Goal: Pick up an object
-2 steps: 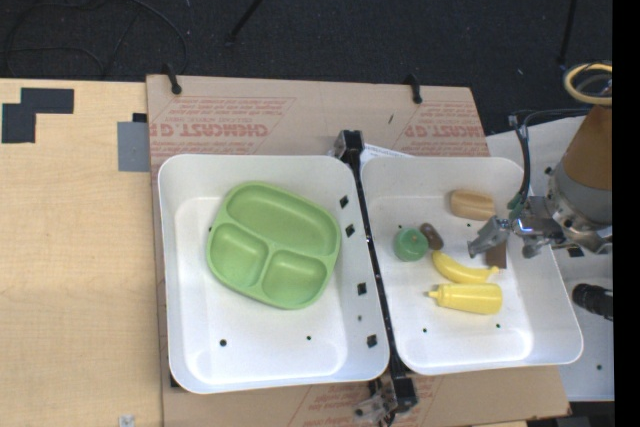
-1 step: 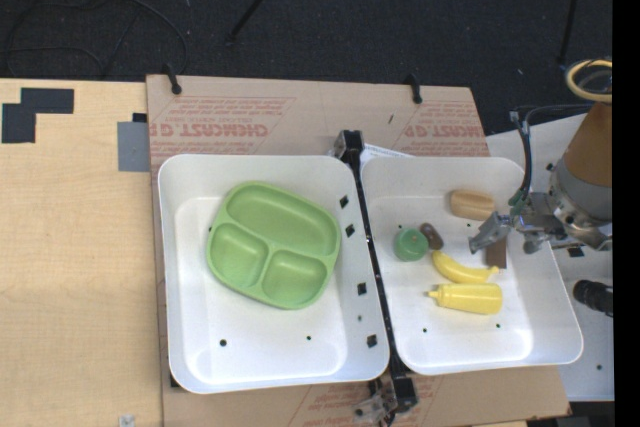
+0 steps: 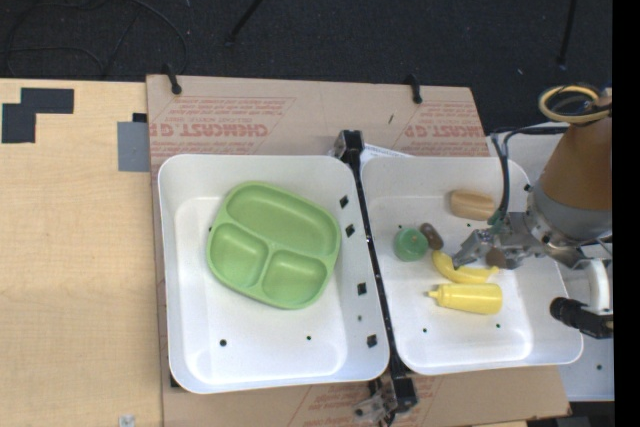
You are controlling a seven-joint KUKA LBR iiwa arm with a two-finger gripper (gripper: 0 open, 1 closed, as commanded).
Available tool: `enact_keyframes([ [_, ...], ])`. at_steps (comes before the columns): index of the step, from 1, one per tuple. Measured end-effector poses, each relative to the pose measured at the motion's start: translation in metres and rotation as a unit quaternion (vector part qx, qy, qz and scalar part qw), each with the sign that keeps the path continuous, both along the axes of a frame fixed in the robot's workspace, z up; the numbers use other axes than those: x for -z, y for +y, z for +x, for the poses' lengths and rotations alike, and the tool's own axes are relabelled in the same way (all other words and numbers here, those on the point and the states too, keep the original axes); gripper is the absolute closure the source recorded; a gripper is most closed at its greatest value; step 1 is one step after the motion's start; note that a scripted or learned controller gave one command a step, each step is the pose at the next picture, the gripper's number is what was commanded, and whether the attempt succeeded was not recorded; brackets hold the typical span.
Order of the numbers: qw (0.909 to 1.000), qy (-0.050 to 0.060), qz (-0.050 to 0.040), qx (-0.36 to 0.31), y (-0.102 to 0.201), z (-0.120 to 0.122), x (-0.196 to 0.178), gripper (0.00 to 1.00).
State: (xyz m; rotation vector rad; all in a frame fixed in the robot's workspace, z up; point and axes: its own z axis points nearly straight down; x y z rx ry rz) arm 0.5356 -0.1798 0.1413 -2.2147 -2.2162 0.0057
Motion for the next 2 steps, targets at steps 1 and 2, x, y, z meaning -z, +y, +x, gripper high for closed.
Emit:
enact_keyframes([
  [1,1.0000,0.000,-0.0002,0.000,0.001,-0.001,0.054,0.00],
  [2,1.0000,0.000,0.0000,0.001,0.000,-0.001,0.042,1.00],
])
